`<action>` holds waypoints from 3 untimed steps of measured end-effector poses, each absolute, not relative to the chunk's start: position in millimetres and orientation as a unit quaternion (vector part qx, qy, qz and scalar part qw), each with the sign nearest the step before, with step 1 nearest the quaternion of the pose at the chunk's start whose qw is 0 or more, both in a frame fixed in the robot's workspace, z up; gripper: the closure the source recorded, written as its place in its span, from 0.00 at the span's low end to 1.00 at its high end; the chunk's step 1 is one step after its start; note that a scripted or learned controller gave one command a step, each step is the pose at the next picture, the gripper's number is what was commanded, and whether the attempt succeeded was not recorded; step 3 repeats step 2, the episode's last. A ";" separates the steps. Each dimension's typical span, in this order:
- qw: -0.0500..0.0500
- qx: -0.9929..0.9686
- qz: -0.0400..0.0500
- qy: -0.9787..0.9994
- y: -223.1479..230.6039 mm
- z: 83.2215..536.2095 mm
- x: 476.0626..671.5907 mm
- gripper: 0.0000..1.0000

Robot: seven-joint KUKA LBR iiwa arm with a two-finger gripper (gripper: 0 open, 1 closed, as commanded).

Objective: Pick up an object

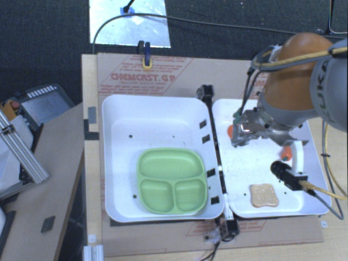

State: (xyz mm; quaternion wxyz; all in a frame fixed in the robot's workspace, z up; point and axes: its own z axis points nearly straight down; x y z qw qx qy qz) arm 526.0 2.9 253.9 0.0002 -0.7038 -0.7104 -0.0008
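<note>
Camera view: two bins (pixel 117 145), one green tray (pixel 172 180), one toast (pixel 263 195).

A single fixed camera looked down at a slant from above the bench (pixel 179 67), taking in both white bins (pixel 117 162) from fairly near.

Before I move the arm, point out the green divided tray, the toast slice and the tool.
green divided tray (pixel 172 180), camera view, centre ridge.
toast slice (pixel 263 195), camera view, middle of its face.
tool (pixel 240 134), camera view, its tip.

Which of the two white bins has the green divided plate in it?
The left bin holds the green divided plate. The right bin instead holds a toast piece and the gripper.
</note>
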 end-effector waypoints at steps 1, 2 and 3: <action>0.001 -0.703 -0.001 -0.711 61.9 239.3 532.6 1.00; 0.001 -0.704 -0.001 -0.710 109.9 235.6 523.7 1.00; 0.001 -0.704 -0.001 -0.710 109.9 235.6 523.7 1.00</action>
